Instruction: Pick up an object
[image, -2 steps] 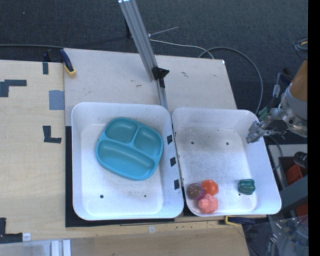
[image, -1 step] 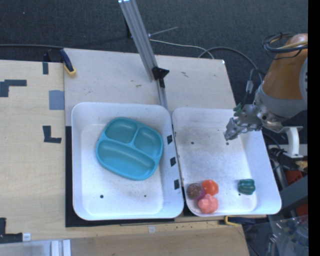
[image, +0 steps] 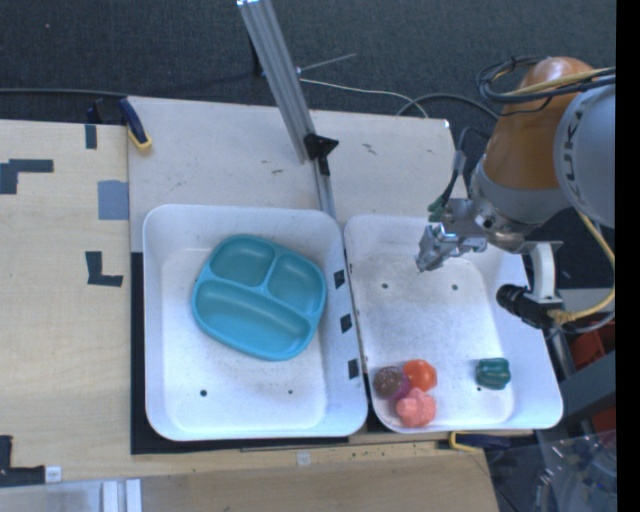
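Pale wood covers the bench (image: 60, 330), marked with a few dark tape patches at the left, and a lighter board under the far side carries two shallow white bins set side by side. In the left bin (image: 170, 400) lies a turquoise divided plate (image: 260, 297), tilted a little askew, with three compartments showing (one long, two smaller). A grey metal rail (image: 285, 85) slants down from the top of the frame and ends at a black clamp near the seam between the bins. The right bin (image: 530, 395) holds four small things gathered along its near edge: a dark purplish lump (image: 388, 380), an orange-red piece (image: 420, 374) touching it, a pink piece (image: 415, 407) just below those two, and a dark green object (image: 492, 373) apart to the right. The grey arm with its orange band (image: 535, 100) comes in from the right, and its gripper (image: 432, 255) hangs over the far part of the right bin, well apart from the cluster of objects. Whether the pincer is wide or narrow I cannot tell; the tips are too small and dark against the bin floor, and nothing is seen held there. Black cables loop behind the arm's upper section.
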